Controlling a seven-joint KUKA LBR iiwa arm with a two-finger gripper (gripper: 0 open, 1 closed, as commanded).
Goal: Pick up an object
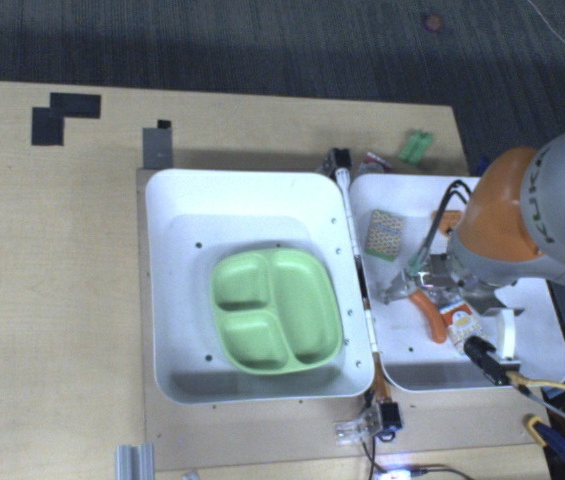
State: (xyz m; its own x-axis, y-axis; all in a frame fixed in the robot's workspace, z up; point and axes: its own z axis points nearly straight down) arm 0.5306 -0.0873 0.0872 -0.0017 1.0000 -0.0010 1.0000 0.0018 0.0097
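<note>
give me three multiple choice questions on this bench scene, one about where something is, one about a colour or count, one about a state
1. Where does the green divided tray lie?
A. in the left bin
B. in the right bin
C. on the bare bench

2. How many compartments does the tray have?
A. one
B. three
C. six

3. How does the tray sit?
A. standing on its edge
B. flipped face down
C. flat, open side up

Answers:
1 A: the tray rests on the floor of the left bin, while the arm's gripper works over the right bin.
2 B: ridges split it into two smaller sections on the left and one long section on the right.
3 C: its hollow compartments face the camera and its rim lies level on the bin floor.
</note>
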